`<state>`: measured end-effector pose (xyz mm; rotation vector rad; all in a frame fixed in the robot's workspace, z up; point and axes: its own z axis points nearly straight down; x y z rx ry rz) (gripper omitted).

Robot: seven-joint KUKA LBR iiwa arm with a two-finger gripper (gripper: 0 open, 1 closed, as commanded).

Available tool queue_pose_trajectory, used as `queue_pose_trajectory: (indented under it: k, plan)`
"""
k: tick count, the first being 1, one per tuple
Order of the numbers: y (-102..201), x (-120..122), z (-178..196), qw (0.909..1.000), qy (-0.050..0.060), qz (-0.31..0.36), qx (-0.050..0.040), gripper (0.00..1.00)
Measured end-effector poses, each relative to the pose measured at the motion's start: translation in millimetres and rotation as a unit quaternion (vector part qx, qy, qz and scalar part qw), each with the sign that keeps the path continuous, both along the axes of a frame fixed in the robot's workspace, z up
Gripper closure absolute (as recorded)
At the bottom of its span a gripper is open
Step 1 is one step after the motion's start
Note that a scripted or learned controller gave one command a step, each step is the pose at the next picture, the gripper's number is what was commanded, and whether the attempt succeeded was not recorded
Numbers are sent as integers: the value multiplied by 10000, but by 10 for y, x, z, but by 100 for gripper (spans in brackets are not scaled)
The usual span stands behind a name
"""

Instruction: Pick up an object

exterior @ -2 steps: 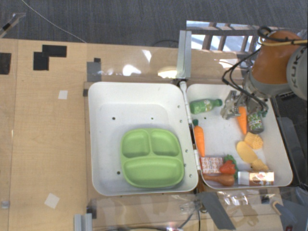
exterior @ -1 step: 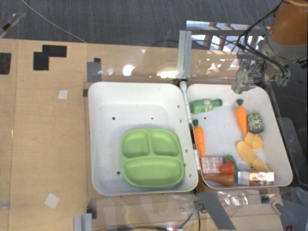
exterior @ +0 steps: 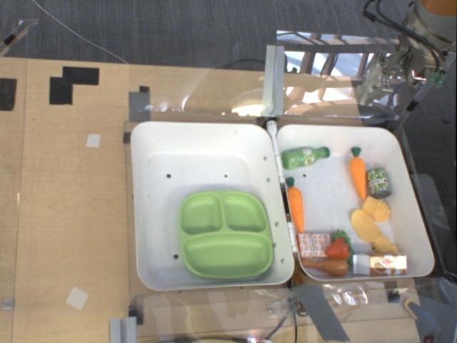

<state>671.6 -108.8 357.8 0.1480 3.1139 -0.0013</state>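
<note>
The right bin holds several toy foods: a green bottle, an orange carrot, a second carrot, a dark green can, yellow chip pieces, a red strawberry, a small printed box, a brown sausage and a white bottle. My gripper hangs high at the upper right, beyond the right bin's far rim, well apart from every object. Nothing is visible in it.
The left bin carries a green divided plate in its near half. A metal frame stands behind the bins, close to the gripper. Wooden bench surface stretches to the left.
</note>
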Motion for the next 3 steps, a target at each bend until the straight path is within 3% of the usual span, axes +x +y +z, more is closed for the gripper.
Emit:
queue_pose_trajectory:
  k: [1,3]
  plan:
    - [-735,-347,-781,9986,94,516,-7,100]
    - [-684,-280,-465,9984,-52,570,-33,100]
